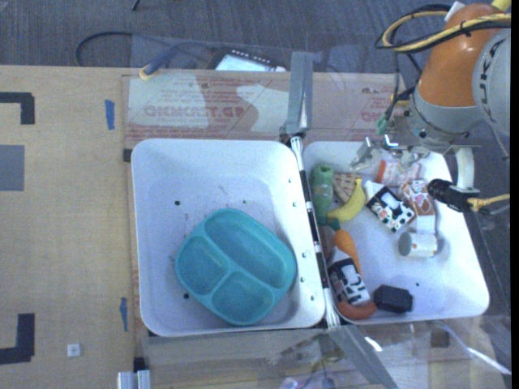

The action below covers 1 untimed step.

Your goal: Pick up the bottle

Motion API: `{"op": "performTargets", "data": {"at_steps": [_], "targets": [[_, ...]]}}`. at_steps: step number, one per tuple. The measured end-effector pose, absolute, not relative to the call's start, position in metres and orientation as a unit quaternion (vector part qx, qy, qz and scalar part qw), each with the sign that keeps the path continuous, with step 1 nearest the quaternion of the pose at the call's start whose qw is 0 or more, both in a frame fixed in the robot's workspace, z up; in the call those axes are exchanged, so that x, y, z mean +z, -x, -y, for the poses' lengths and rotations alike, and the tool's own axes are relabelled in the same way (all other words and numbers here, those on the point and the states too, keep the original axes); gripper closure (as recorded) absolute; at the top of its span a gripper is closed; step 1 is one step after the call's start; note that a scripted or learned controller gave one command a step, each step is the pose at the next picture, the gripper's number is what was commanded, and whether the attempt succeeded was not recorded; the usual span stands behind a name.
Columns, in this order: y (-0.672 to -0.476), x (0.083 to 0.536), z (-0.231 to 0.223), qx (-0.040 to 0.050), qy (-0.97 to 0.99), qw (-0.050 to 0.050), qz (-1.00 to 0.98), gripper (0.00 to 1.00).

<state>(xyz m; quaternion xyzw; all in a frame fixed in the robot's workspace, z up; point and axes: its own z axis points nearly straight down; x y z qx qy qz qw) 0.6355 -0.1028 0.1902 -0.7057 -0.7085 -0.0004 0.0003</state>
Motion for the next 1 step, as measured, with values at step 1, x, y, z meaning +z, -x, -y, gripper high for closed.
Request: {"op": "performTargets", "data": {"at_steps": [1], "targets": [[-0.6512, 0.1853, -0.0317, -0.0012, 0.674, -0.001, 0.739, 0.0]]}}
